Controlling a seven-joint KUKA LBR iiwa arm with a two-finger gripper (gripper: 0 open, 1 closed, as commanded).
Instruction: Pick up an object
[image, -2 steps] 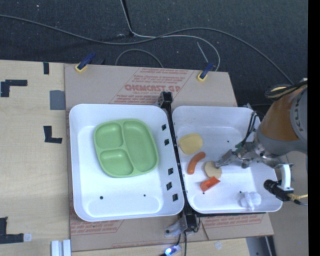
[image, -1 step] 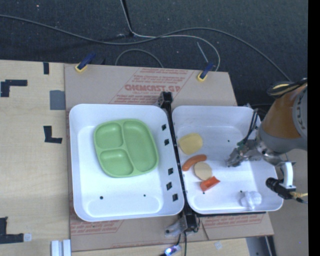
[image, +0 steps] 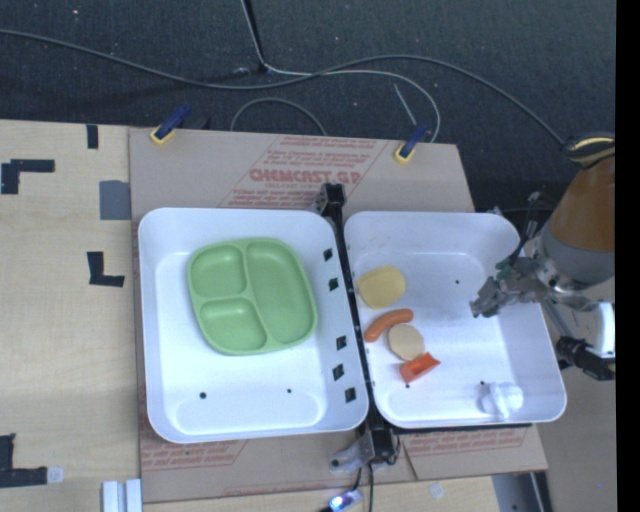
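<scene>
Over the right white bin (image: 520, 330) hangs the grey arm's two-finger gripper (image: 490, 300), low near the right wall. In that bin: a pale yellow round piece (image: 382, 286), an orange sausage-shaped piece (image: 388, 324), a tan disc (image: 406, 342), a red wedge (image: 420, 367), a small white object (image: 500, 399). The left white bin (image: 160, 330) bears a green divided plastic plate (image: 251, 295).

The bench (image: 60, 300) is viewed from above at a slant by one fixed camera. Both bins, the left bin (image: 160, 300) and the right bin (image: 520, 370), are framed whole, from moderately far.
</scene>
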